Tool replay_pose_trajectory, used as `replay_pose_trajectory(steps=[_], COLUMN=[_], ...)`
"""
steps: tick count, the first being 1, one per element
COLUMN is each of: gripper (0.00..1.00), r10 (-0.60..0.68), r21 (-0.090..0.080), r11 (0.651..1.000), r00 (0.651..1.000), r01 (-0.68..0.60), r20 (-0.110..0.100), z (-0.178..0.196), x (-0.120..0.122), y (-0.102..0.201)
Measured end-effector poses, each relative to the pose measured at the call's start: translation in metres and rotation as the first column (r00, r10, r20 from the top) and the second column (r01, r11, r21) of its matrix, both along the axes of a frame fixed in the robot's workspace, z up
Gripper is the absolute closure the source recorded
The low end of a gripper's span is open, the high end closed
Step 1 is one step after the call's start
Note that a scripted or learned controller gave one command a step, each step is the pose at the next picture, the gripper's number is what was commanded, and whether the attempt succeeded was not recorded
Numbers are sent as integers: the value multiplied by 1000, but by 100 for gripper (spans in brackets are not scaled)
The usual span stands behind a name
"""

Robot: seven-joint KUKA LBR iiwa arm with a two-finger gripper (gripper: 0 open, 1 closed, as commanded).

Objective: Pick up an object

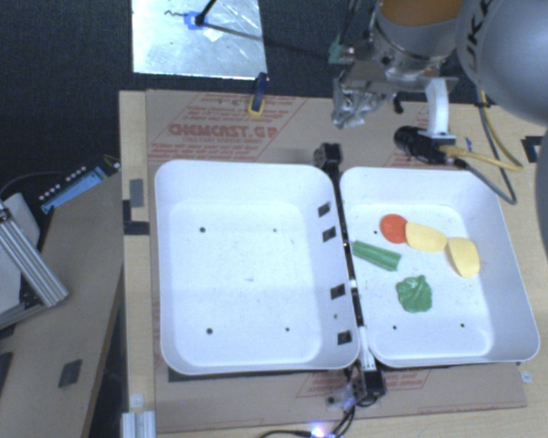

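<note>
The right bin (493, 331) holds several small items: a red round piece (394, 227), a yellow piece (426, 237), a second yellow piece (464, 255), a green stick (376, 255) and a green leafy piece (414, 293). My gripper (353, 108) hangs high above the bench, beyond the far rim of the bins and near the divider between them. It is well apart from all the items, and nothing shows between its fingers.
The left bin (242, 272) lies beside the right one, joined by a black clipped divider (340, 235). A shiny metal sheet (199, 24) lies at the back left. Cables and a black fitting (425, 142) sit behind the right bin.
</note>
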State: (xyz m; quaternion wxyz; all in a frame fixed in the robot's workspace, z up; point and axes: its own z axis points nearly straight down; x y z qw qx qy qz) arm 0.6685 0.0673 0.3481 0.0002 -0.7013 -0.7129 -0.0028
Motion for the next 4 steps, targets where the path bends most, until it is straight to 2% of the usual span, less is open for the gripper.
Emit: replay_pose_trajectory(steps=[1, 2, 3, 4], gripper=[100, 100, 100, 100], r10=[-4, -24, -9, 1], r21=[-1, -9, -3, 2], r11=[1000, 1000, 1000, 1000], r00=[1000, 1000, 1000, 1000], r01=[4, 24, 9, -1], r20=[2, -5, 1, 1], z=[36, -9, 15, 43], x=[-15, 0, 0, -21], y=[79, -35, 17, 144])
